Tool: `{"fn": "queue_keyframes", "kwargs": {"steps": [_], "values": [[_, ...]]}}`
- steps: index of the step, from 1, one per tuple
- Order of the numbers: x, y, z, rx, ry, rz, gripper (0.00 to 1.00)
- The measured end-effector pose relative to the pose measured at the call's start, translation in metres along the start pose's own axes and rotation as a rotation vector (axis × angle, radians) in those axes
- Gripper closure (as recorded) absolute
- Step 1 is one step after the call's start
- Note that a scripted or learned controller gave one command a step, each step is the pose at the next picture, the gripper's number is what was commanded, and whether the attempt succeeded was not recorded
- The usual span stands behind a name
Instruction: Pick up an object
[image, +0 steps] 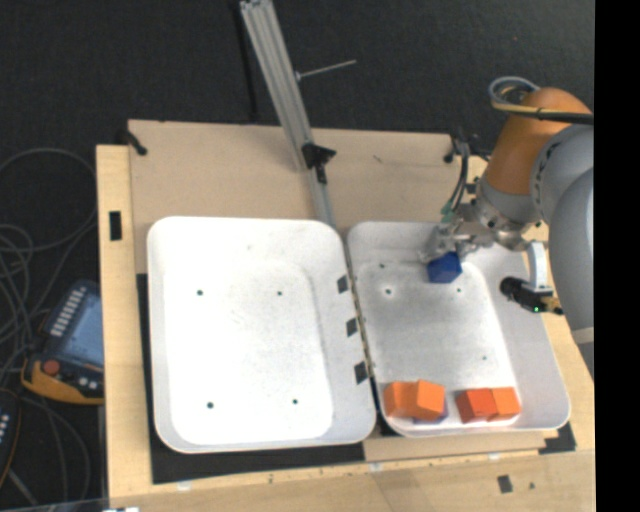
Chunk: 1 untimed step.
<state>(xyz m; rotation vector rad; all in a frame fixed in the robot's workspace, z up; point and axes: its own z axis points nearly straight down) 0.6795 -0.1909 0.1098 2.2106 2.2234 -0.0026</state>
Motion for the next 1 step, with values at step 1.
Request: {"fn": "queue_keyframes", "kwargs": {"steps": [1], "values": [[0.0743,-0.0224,-0.0777,-0.004,0.005,-0.001,1.0]]}}
